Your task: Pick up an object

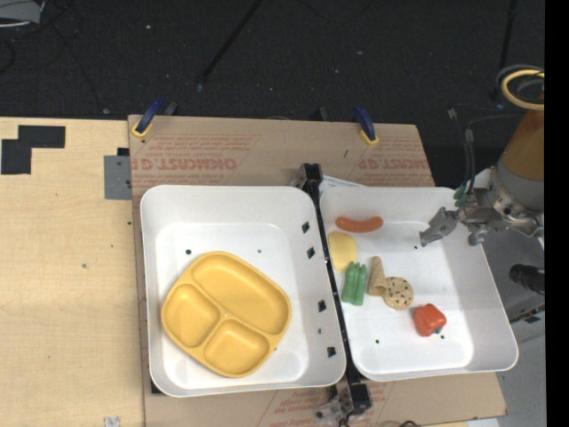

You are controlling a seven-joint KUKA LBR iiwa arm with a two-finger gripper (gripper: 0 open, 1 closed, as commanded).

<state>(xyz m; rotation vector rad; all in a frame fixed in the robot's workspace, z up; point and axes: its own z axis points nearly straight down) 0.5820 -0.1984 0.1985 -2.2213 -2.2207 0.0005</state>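
Brown cardboard (pixel 267 154) covered the bench beneath two shallow white bins, with a pale wooden surface (pixel 62 283) off to the view's left and a dark floor beyond.

Nearest the camera, the left bin (pixel 160 212) held a yellow divided plate (pixel 226 312) with three compartments, lying flat toward the bin's front. In the right bin (pixel 480 345) a red pepper (pixel 429 319) sat closest to the front edge, apart from the rest. Just behind it lay a round cookie (pixel 397 293), touching or nearly touching a tan cone (pixel 376 275). A green piece (pixel 355 284) lay beside the cone, close to the divider between the bins, and a yellow lemon-like item (pixel 342 250) sat just behind the green one. Farther back still, a red-orange sausage (pixel 359 224) lay crosswise near the bin's rear wall.

At the right bin's far right side the gripper (pixel 437 229) hung over bare white floor — well apart from the sausage and every other item. Nothing was between its fingers; how far they stood apart could not be made out.

Two blue-and-yellow clamps (pixel 364 124) pinned the cardboard's far edge.
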